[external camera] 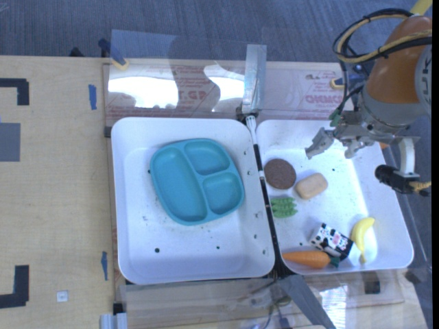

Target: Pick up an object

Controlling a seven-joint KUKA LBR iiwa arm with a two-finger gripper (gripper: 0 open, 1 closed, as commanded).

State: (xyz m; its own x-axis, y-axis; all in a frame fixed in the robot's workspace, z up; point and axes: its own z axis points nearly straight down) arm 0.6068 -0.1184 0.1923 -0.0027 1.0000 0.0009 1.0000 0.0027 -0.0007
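While the left bin (130, 204) holds a blue divided plate (197, 180), the right bin (391, 204) holds a cookie (280, 173), banana (363, 237) and carrot (306, 258); end effector (336, 145) released, grasping nothing

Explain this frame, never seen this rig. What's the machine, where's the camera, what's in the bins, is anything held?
One camera looks down at a slant on a bench with two white bins. The arm, grey with an orange band, reaches in from the right. Its gripper hangs open over the right bin's far end, with nothing between the fingers. The left bin holds a blue plate. The right bin holds a brown disc, a tan bun, a green piece, a black-and-white toy, a banana and a carrot.
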